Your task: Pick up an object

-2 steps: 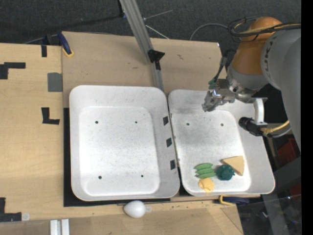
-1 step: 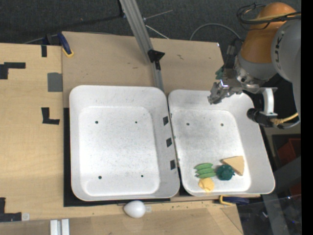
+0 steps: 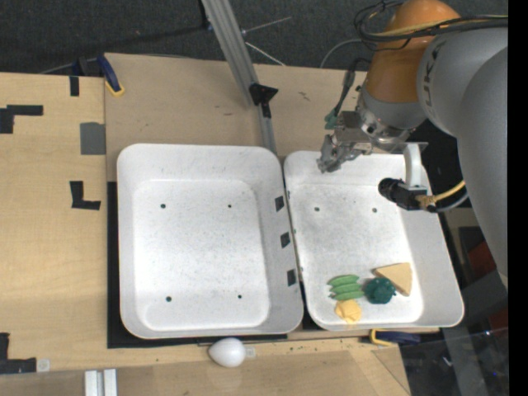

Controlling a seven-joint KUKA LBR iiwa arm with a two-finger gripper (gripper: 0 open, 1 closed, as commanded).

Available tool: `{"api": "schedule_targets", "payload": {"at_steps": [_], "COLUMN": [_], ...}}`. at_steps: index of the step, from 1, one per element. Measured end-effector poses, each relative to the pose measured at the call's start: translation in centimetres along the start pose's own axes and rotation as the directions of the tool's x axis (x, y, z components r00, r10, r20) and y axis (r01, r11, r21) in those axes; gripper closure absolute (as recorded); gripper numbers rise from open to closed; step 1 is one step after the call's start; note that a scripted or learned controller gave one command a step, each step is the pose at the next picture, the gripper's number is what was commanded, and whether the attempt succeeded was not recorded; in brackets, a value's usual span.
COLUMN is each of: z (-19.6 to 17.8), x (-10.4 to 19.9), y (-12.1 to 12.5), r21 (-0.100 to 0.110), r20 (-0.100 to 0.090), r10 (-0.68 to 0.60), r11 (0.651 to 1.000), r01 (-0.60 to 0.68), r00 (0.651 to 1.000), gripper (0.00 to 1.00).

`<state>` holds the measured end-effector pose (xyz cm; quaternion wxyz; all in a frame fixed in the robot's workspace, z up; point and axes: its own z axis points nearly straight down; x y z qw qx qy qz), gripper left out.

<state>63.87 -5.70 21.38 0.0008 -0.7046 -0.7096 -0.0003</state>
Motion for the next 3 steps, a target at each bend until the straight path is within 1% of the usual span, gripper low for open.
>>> {"api": "schedule_targets", "payload": {"at_steps": [1,2,3], "z": [0.0,0.3,-1.8], "x": [5.1,10.3,15.1], "y": [-0.1,0.4,2.5], "r21": [0.002,0.001,-0.002], "r20": [0.000,0.000,-0.001], "r10": [0.001,0.000,0.001], "r11": [1.000,1.000,1.000], "r01": [-0.001,0.000,-0.001], "r00": [1.000,1.000,1.000], "gripper": [1.00,1.00,1.00]}}
